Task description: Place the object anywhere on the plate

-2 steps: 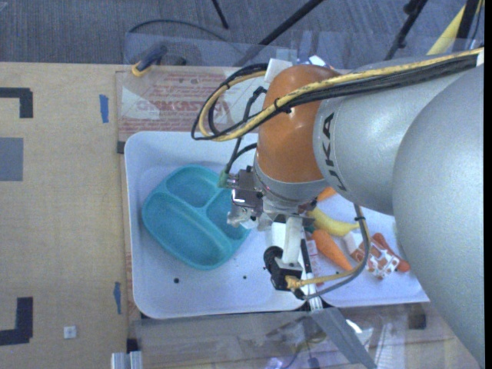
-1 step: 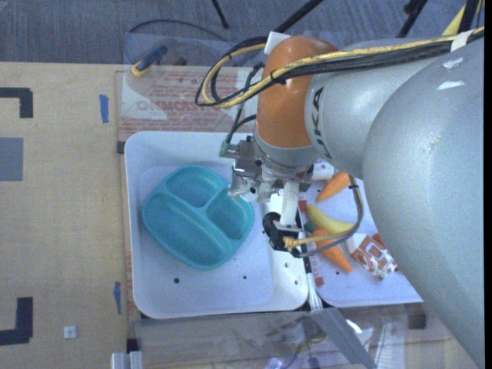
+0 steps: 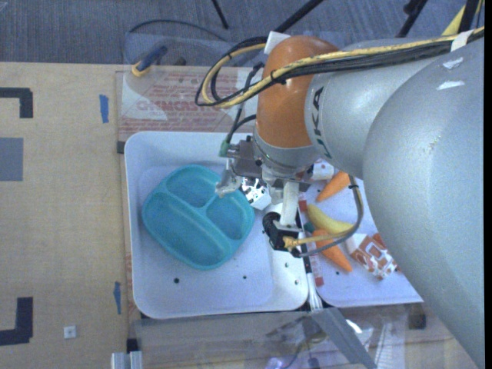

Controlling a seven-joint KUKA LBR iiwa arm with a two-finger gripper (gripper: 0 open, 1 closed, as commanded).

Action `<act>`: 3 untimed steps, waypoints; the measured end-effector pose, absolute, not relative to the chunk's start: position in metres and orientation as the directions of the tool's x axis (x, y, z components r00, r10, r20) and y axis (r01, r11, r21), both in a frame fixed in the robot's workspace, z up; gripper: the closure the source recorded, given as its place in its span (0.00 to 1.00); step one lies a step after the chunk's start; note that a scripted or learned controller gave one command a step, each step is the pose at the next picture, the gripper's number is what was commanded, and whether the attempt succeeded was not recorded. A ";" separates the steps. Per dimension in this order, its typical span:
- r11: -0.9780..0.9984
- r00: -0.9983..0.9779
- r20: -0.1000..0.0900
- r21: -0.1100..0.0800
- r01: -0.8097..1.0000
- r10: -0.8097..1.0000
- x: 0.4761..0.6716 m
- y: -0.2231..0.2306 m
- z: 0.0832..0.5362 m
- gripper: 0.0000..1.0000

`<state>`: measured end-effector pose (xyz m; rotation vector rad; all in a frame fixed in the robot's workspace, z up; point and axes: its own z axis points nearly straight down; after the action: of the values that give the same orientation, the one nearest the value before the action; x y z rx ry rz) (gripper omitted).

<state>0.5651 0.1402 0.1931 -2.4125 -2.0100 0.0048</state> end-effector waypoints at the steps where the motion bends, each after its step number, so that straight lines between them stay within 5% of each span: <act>1: -0.182 0.182 -0.002 -0.005 0.983 0.983 0.565 0.139 0.202 1.00; 2: -0.043 0.043 -0.002 -0.001 0.999 0.999 0.662 0.094 0.190 1.00; 3: -0.041 0.041 -0.002 -0.002 0.999 0.999 0.662 0.095 0.190 0.00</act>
<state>0.6615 0.0951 0.1897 -2.2668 -2.1750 0.0042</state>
